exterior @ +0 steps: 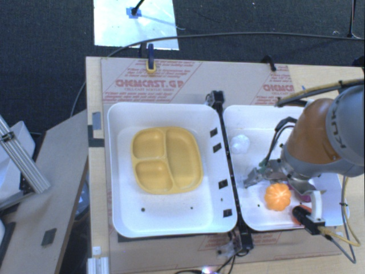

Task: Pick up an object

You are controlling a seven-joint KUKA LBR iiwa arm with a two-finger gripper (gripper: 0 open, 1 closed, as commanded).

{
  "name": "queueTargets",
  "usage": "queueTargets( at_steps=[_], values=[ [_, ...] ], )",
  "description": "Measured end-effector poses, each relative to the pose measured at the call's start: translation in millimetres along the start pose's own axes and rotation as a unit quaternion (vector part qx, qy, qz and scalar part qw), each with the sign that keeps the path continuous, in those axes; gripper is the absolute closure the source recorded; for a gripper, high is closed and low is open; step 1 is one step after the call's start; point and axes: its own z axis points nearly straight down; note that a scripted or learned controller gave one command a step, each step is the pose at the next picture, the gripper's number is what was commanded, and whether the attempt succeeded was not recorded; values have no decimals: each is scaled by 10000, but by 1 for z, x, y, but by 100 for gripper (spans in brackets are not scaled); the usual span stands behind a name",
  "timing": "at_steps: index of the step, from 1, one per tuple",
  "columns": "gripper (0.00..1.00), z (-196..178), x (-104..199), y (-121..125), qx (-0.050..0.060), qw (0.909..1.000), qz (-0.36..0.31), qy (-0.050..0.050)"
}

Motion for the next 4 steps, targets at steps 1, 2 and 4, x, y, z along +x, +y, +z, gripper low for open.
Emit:
queueTargets(
  at_steps=[1,2,4],
  values=[
    [100,-12,0,1,-18,10000,2,0],
    [100,-74,5,0,-39,10000,-20,-8],
    [100,-145,0,8,-21,10000,-17,-6]
  ],
)
